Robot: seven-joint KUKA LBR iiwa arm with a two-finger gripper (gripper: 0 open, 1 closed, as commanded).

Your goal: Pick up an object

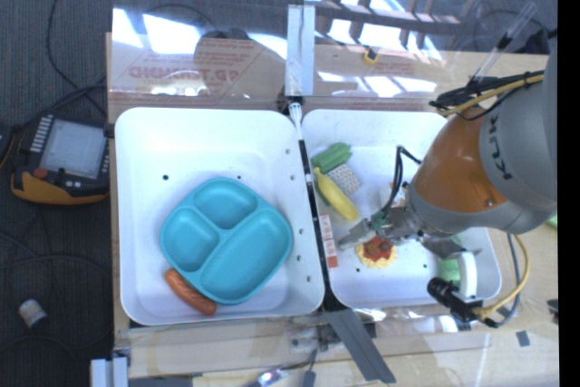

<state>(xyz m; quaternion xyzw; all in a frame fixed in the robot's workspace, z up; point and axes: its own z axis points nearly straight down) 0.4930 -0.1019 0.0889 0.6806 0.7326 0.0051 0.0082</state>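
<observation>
The gripper (374,234) is hovering low over the red-and-yellow toy (377,253) in the right bin (412,295) — reaching to grasp, I judge — needing a straight descent; whether it is parted or closed I cannot tell.

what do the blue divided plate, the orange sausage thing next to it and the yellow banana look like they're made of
Blue divided plate: likely molded plastic, smooth with a soft sheen and rounded compartment walls.
Orange sausage: probably toy plastic or rubber, uniform colour with a faint gloss.
Yellow banana: seemingly plastic play food, with an even yellow, unblemished surface.
</observation>
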